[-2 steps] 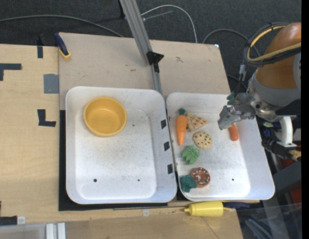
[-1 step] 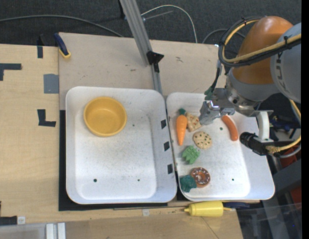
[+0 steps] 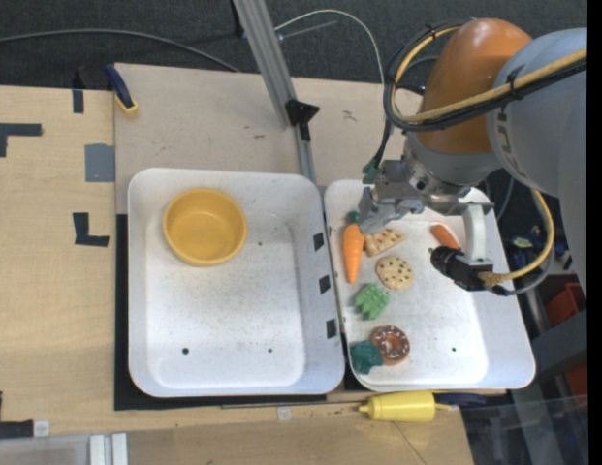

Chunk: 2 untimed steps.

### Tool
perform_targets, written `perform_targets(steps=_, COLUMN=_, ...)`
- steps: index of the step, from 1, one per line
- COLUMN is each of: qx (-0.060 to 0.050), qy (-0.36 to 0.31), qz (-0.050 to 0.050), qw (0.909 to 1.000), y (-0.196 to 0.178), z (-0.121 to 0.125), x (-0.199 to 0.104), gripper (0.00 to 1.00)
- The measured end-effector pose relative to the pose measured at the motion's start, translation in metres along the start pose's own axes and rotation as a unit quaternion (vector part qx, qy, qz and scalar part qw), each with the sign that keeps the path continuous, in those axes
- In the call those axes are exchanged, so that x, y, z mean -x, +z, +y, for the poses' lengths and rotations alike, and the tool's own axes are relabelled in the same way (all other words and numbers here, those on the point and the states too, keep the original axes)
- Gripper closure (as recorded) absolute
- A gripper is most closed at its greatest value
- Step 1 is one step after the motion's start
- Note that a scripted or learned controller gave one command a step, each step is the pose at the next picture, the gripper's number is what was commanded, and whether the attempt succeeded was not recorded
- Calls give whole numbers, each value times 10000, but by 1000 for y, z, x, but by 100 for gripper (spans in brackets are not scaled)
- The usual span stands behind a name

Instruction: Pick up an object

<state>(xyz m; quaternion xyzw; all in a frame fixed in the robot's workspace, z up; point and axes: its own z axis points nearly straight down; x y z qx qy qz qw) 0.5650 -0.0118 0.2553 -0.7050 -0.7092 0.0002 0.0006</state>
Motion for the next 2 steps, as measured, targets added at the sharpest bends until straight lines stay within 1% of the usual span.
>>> perform_targets(steps=1, qx=-8, qy=1, qz=0, qw=10000, y=8, z=2, x=-47, gripper=100)
perform_targets(steps=2, qx=-5, qy=-7, qz=-1, qw=10000, y=22, z=17, x=-107, gripper=100)
